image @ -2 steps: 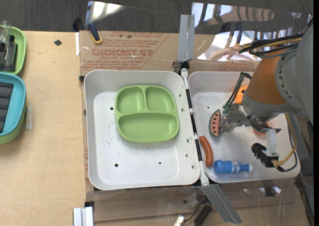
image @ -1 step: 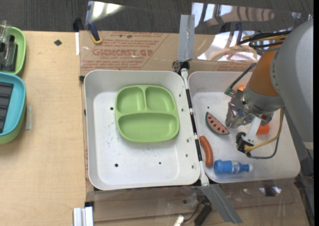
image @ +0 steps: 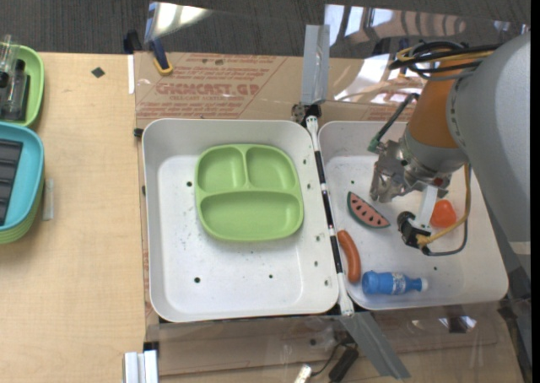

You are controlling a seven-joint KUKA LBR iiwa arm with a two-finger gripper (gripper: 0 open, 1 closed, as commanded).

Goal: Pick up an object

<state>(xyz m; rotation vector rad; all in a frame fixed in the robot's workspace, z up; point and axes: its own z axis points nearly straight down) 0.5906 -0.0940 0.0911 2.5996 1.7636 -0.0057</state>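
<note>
Wooden bench carries two shallow white plastic bins (image: 160, 229) side by side.

Camera view: green three-compartment plastic plate (image: 249, 191) fills the left bin, so it serves as landmark. Candidates lie right of the plate in the other bin: watermelon-slice toy (image: 368, 210) nearest, red sausage toy (image: 349, 256) and blue plastic bottle (image: 391, 283) lower right. Gripper (image: 386, 187) hangs just above the watermelon slice, likely lining up on it; jaw opening can't be told, nothing visibly held.

Left shallow white bin (image: 164, 229) holds a light green three-compartment plastic plate (image: 249, 191). Right shallow white bin (image: 481, 276) has a toy watermelon slice (image: 368, 210), red toy sausage (image: 349, 255) by the divider, blue plastic bottle (image: 390, 283) lying near the front wall, and an orange-and-white object (image: 440, 211). Tool (image: 388, 184) is low over the right bin, just beside the watermelon slice. Stacked green and blue trays (image: 21, 162) sit at the wooden worktop's (image: 80, 288) left edge.
</note>
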